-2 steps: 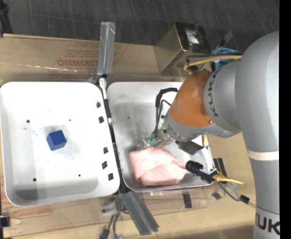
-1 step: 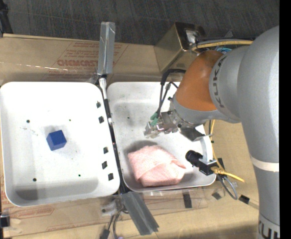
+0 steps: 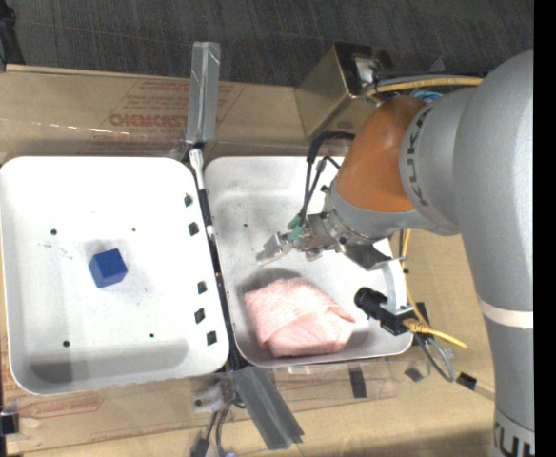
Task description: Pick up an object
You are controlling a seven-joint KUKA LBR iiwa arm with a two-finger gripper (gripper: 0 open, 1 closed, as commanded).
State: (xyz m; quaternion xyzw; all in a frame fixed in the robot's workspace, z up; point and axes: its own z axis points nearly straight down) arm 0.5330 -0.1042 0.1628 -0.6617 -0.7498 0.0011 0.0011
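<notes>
the grey arm (image 3: 468, 150) with its orange band (image 3: 378, 160) reached in from the right over the right-hand white bin (image 3: 259, 184). its gripper (image 3: 280, 246) hung above the middle of that bin, metal fingers (image 3: 270, 248) pointing left, and whether they stood wide or narrow could not be told; nothing showed between them. a folded pink cloth (image 3: 297, 317) lay on the bin floor toward the near edge, just below the gripper and apart from it. in the left-hand white bin (image 3: 30, 188) a small blue cube (image 3: 109, 267) sat alone near the middle, well apart from the arm. brown cardboard (image 3: 88, 103) lay beneath both bins.
</notes>
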